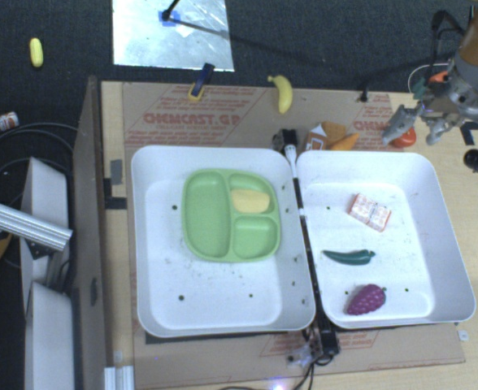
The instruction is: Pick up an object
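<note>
The right bin (434, 187) holds a pink and white box (369, 211), a dark green pepper (349, 256) and a bunch of purple grapes (366, 299). In the left bin (162, 218) lies a green divided plate (223, 218) with a pale yellow item (250, 200) in its upper right section. My gripper (418, 128) hangs above the bench just beyond the right bin's far right corner. Its fingers are spread open with nothing between them. A small red-orange thing (405, 138) sits on the bench by the left finger.
A yellow banana (283, 93) and an orange piece (338, 137) lie on the cardboard behind the bins. A foil sheet (172, 23) lies on the floor at the back. Cables and metal parts sit at the left.
</note>
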### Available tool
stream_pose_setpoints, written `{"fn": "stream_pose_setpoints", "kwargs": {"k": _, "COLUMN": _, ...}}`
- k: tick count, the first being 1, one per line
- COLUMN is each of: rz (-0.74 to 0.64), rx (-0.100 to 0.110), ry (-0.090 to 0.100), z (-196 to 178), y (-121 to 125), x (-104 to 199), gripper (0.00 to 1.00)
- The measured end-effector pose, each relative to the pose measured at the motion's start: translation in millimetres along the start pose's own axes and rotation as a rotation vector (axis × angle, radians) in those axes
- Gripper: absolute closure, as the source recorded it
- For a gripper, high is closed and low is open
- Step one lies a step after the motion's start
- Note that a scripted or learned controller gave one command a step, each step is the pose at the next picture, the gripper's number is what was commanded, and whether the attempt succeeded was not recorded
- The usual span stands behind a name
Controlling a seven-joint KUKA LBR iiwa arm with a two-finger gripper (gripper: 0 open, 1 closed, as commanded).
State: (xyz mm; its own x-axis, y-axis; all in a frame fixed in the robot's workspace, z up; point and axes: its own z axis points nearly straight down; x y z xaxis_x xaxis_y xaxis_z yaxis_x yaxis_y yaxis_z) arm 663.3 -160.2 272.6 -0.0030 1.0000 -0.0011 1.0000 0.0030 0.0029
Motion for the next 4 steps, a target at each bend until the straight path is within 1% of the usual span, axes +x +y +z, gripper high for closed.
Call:
{"fn": "stream_pose_setpoints", "kwargs": {"k": 1, "rz": 0.000, "rx": 0.007, "ry": 0.002, "z": 84, "y": 4, "x": 3, "gripper": 0.00}}
{"fn": "stream_pose_setpoints", "kwargs": {"k": 2, "rz": 0.002, "rx": 0.011, "ry": 0.003, "z": 188, "y": -23, "x": 6, "gripper": 0.00}}
{"fn": "stream_pose_setpoints", "kwargs": {"k": 3, "rz": 0.001, "rx": -0.003, "ry": 0.000, "z": 170, "y": -19, "x": 5, "gripper": 1.00}}
{"fn": "stream_pose_setpoints", "kwargs": {"k": 4, "rz": 0.001, "rx": -0.003, "ry": 0.000, "z": 170, "y": -19, "x": 5, "gripper": 0.00}}
